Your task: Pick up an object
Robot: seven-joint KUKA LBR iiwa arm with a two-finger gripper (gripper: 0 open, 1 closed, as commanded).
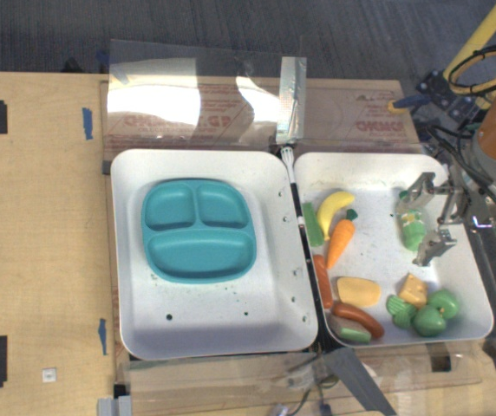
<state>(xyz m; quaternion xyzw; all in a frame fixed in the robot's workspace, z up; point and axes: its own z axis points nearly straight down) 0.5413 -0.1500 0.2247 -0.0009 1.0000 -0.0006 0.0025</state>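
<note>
My gripper (429, 217) hangs over the right side of the right bin (378, 167), open, with one finger (420, 186) toward the back and the other toward the front. A pale green toy (413, 230) lies between and just left of them; I cannot tell whether either finger touches it. Further left in the bin lie a yellow banana (335, 204), an orange carrot (339, 242) and a green vegetable (314, 224). Along the front are a yellow lump (358, 291), a sausage (357, 320), an orange wedge (413, 289) and green apples (435, 313).
The left bin (135, 310) holds a teal divided plate (199, 230). A thin red piece (322, 282) lies along the dividing wall between the bins. A clear sheet and cardboard (196, 107) stand behind the bins. Cables and a yellow bar (478, 46) sit at the back right.
</note>
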